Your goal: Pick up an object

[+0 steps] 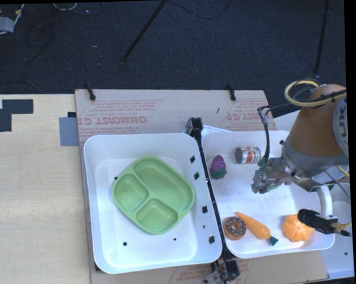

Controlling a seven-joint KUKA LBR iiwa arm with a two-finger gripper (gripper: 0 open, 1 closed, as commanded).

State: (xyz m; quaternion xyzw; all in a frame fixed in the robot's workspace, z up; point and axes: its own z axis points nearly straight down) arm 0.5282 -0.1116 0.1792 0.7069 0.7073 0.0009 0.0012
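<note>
1. The pincer (262,182) hangs over the right bin (247,244), at the end of the grey arm with its orange band (314,119); from this slanted view I cannot tell its state, since the tip is a small dark cluster.
2. Nothing can be seen clamped in it; the white floor beneath it is bare.
3. A small can (248,155) lies on its side just up and left of the pincer, apart from it; its label is too small to read.
4. A purple, berry-like toy (217,166) sits near the divider between the bins, left of the pincer.
5. Along the near edge of the right bin lie a chocolate doughnut (234,227), a carrot (254,225) touching it, and an orange pumpkin-like piece (296,228) partly covered by a black part of the arm.
6. The left bin (109,251) holds a green divided plate (153,194).
7. Red print on the cardboard (159,113) under the bins reads upside down and cannot be made out with confidence.
</note>
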